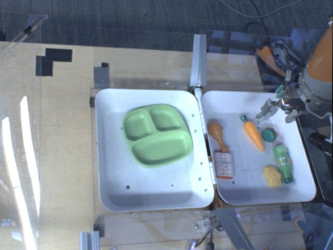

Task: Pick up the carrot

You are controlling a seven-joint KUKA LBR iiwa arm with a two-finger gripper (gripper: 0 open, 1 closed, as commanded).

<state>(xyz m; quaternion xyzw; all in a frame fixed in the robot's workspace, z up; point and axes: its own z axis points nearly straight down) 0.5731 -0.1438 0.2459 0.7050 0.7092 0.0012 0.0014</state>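
Green plate: three compartments, in the left bin.
Spatula: right bin, by the divider.
Carrot: right bin, lying slantwise, below and left of the gripper, apart from it.
Bottle, corn: front right.
Gripper: fingers spread apart, holding nothing, over the bin's back corner.

Left bin: holds a green divided plate. Right bin: holds a drumstick at left, a red-and-white box just nearer, a green ball, a green bottle, and corn beside the bottle.
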